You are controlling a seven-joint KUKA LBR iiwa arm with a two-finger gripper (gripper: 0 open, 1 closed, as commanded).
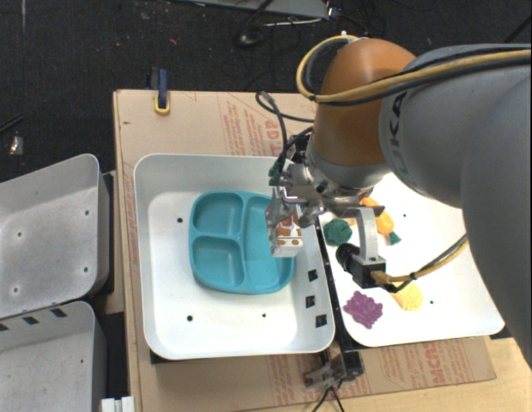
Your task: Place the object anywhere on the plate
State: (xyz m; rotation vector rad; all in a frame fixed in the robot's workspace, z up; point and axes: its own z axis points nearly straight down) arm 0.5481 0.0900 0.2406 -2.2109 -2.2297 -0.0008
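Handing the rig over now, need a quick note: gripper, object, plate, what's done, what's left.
Gripper: above the right edge of the teal plate, shut on a small white and orange carton held upright between its fingers.
Plate: three compartments, lying in the left bin.
Right bin: purple grapes, a yellow toy, a green toy and an orange toy.
Done: carton picked and carried over to the plate's edge.
Left: lower it, release it on the plate, pull the arm back. Whether the carton already touches the plate cannot be told.
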